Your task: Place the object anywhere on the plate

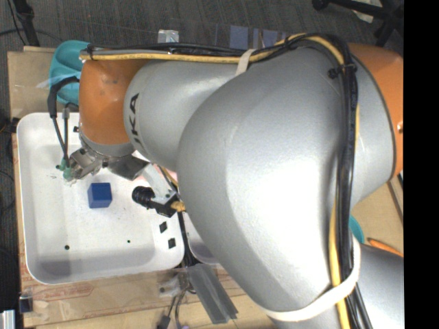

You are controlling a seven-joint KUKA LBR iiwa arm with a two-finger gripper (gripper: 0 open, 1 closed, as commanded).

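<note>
The gripper [88, 160] sits low over the left bin [41, 184], under the orange band [103, 105] of the wrist, seen as a grey metal block with its working end toward the bin floor. How wide it stands cannot be told from this slanted look, since the wrist and the block hide the tips, and nothing can be seen held in it. Just to the left of the gripper, at the end of thin black cables [56, 125] that drop from the wrist, a small green piece [67, 173] hangs close above the white floor. Just below and slightly right of the gripper, apart from it, a blue cube [100, 195] lies on the bin floor; it is free, upright on one face, and touches neither the gripper nor the bin walls. Further right of the cube, a black knob-like fitting [143, 196] on a bracket juts from the arm's underside near the inner wall of the bin. Beyond that, the grey arm [274, 156] bulks across the right and middle of the view, covering the other bin, with a yellow and black cable bundle [206, 53] strapped along its top edge. Up and left of the gripper, outside the bin's far corner, a teal cloth-like thing [67, 60] rests on the wooden bench [17, 67].
</note>
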